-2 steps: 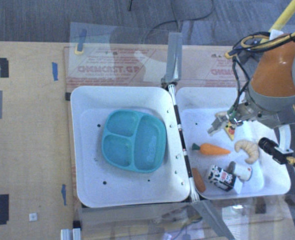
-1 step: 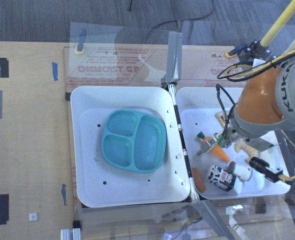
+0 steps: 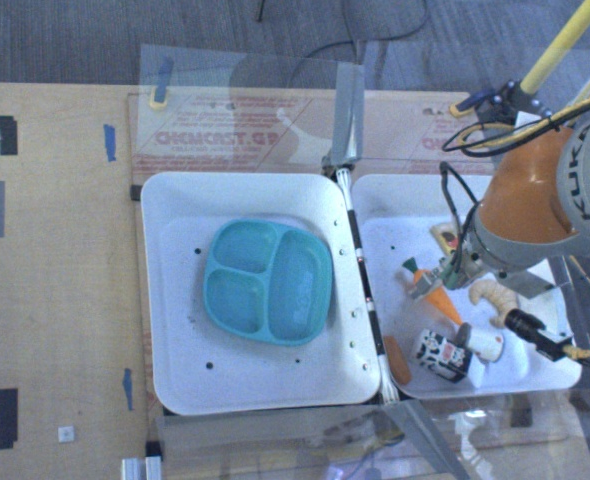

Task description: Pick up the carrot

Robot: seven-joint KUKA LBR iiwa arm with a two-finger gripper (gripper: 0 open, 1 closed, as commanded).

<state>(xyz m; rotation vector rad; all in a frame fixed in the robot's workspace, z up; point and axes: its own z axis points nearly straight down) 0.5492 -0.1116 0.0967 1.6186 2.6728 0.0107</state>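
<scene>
One carrot [image 3: 441, 298] sits right under my pincer [image 3: 453, 274]; can't tell its state. Prob. light, stiff, smooth toy, so I'd grab mid-body, across the width.

One fixed camera looks down at a slant from well above the tabletop [image 3: 55, 268], taking in both white bins [image 3: 175, 368] side by side, the arm [image 3: 530, 203] entering at frame right.
</scene>
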